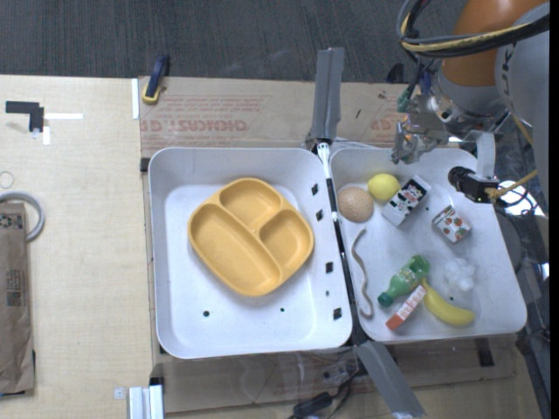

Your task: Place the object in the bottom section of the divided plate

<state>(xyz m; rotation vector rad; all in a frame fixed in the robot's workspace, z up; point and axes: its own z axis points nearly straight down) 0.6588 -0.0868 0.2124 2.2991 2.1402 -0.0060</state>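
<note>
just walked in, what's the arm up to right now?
The pincer hangs over the far edge of the right white bin, with nothing visibly in it. That bin holds a yellow lemon, a tan egg-shaped ball, two small cartons, a green bottle and a banana. The yellow divided plate in the left bin has nothing on it, so no placement yet.

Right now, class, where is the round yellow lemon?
The round yellow lemon lies in the right white bin, near its top edge, between the beige egg-shaped ball and the small black-and-white carton.

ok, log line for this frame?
phase: pre-grasp | gripper: above right bin far edge, nothing held | divided plate: left bin, sections bare
</note>
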